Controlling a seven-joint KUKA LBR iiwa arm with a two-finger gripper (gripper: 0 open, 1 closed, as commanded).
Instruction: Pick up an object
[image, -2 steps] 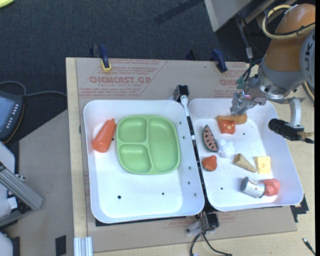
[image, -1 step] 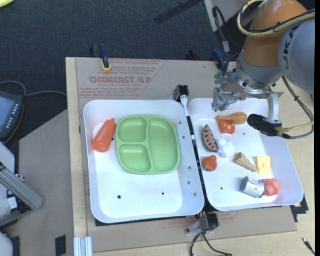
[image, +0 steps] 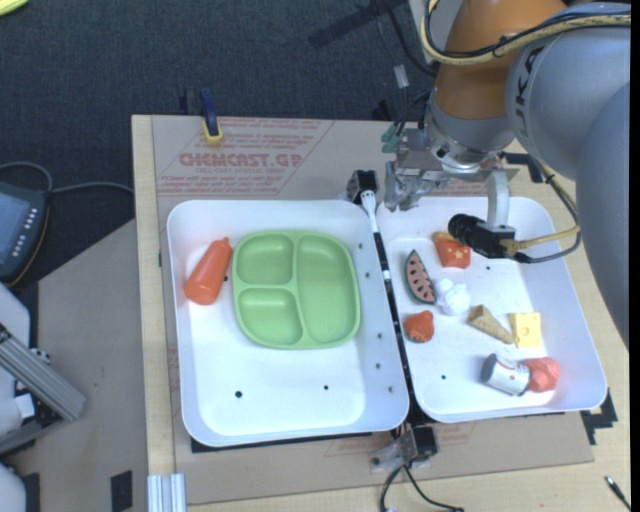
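My gripper (image: 403, 192) hangs over the far left corner of the right bin (image: 570, 300), fingers open with nothing between them. Below and to its right in that bin lie a watermelon slice (image: 420, 276), an orange-red piece (image: 453, 252), a small white object (image: 455, 296) and a red piece (image: 419, 326). Nearer the front are a tan wedge (image: 489, 322), a yellow cheese square (image: 526, 330), a small grey can (image: 505, 375) and a red-orange lump (image: 543, 373). The left bin (image: 200, 390) holds a green divided plate (image: 297, 288) and an orange bottle-shaped toy (image: 208, 270).
A black fitting with a cable (image: 482, 235) hangs from the arm over the right bin's far side. The grey arm with its orange band (image: 490, 60) covers the upper right. The raised divider (image: 385, 290) separates the two bins.
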